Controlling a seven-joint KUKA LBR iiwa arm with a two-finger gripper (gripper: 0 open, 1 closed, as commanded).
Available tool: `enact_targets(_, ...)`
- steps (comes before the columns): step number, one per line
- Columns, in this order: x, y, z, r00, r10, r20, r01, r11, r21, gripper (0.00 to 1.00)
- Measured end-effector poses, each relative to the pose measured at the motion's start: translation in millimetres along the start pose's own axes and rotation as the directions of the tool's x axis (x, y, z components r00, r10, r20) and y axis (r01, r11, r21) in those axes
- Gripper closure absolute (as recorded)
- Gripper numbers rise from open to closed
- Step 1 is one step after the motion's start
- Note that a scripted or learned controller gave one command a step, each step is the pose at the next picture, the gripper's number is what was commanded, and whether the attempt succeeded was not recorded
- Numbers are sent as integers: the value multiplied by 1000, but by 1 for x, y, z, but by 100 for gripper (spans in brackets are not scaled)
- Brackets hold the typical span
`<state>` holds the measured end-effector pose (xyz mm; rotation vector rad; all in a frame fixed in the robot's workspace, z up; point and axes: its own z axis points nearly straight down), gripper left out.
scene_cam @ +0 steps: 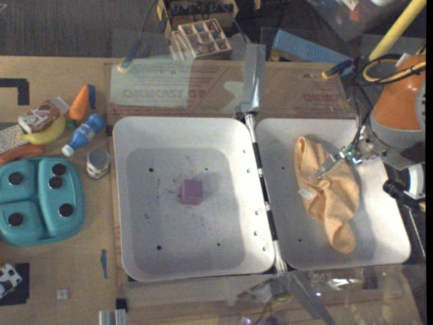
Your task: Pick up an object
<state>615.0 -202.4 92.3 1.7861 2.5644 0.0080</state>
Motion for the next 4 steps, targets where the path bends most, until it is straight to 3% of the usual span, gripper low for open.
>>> enact_targets(1, 27, 66, 1, 993, -119, -2, 119, 993, 15, 0)
enact_targets(2, 24, 1, 0, 996, -91, -3, 91, 996, 2, 0)
enact_targets(3, 24, 3, -11, 996, -90, -2, 90, 996, -4, 100)
enact_targets(4, 49, 69, -126, 989, -145, -10, 145, 989, 10, 100)
